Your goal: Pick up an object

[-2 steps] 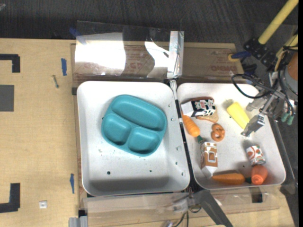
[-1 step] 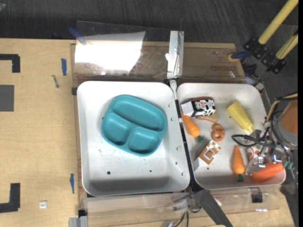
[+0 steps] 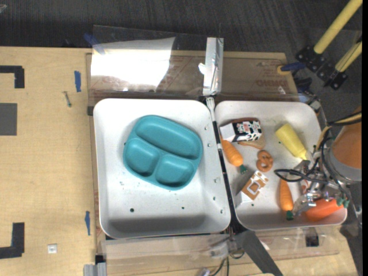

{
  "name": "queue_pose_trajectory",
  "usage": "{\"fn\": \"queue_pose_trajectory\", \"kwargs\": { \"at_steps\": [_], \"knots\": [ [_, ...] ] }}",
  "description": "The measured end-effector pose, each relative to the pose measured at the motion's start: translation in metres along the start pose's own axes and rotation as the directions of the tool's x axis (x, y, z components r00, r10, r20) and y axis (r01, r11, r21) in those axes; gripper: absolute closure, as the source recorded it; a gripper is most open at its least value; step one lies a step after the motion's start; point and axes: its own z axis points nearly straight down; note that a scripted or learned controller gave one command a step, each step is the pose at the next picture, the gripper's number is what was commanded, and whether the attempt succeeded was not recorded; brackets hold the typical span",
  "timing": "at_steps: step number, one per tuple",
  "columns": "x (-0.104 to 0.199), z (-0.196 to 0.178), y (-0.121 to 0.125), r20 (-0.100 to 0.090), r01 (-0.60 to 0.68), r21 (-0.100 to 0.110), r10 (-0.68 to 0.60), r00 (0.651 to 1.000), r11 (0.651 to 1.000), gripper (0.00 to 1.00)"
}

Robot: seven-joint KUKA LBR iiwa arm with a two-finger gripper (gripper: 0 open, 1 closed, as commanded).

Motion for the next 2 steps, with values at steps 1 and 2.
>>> {"fn": "queue_pose_trajectory", "kwargs": {
  "at_steps": [1,2],
  "knots": [
    [-0.004,-0.013,0.001,0.012,0.0,0.0,0.0,1.0,1.0,1.0],
    [-0.056,-0.138,0.003,0.003,-0.022,-0.002,0.022,1.0,1.0,1.0]
  ]
}}
